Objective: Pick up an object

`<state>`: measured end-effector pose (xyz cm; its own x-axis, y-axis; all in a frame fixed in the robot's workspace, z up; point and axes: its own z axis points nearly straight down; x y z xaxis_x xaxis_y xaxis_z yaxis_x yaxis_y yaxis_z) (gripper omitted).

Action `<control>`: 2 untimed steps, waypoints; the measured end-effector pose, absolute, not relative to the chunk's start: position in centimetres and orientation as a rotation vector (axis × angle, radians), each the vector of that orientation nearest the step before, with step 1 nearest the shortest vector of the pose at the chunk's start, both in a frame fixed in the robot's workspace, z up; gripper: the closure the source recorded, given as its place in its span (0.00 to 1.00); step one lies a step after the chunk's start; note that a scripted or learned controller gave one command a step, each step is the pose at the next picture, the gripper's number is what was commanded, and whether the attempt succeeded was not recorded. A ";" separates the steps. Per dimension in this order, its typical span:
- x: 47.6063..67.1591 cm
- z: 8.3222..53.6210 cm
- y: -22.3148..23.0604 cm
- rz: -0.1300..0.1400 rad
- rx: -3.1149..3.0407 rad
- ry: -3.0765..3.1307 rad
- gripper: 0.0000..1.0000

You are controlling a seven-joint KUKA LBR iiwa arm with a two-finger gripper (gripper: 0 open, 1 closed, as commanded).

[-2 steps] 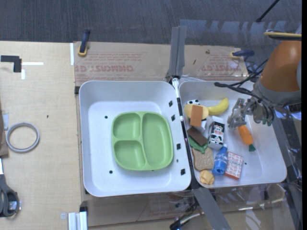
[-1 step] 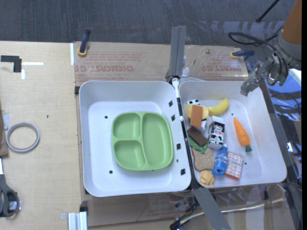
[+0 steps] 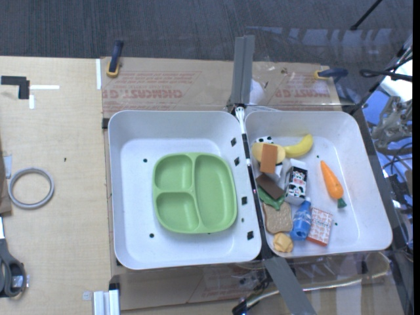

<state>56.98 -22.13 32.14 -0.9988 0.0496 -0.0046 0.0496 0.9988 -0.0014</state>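
Note:
The right bin (image 3: 354, 143) holds a heap of toy food along its left side. A yellow banana (image 3: 297, 146) lies at the top, next to a brown and yellow block (image 3: 268, 156) and a black-and-white carton (image 3: 297, 182). An orange carrot (image 3: 332, 180) lies apart to the right. Lower down are a dark brown piece (image 3: 270, 188), a brown slice of bread (image 3: 278, 219), a blue bottle (image 3: 301, 222), a pink-and-white packet (image 3: 321, 226) and a small yellow piece (image 3: 283, 243).
The left bin (image 3: 131, 143) holds a green divided plate (image 3: 195, 193). A roll of grey tape (image 3: 29, 188) lies on the wooden bench at far left, and cables and gear crowd the right edge.

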 end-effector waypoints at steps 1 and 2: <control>54.9 40.2 -22.2 -0.002 -0.711 3.054 1.00; 54.9 40.2 -22.2 -0.002 -0.710 3.055 0.00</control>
<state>54.87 -22.16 40.17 -0.8975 -0.4410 -0.0049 -0.4410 0.8975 -0.0022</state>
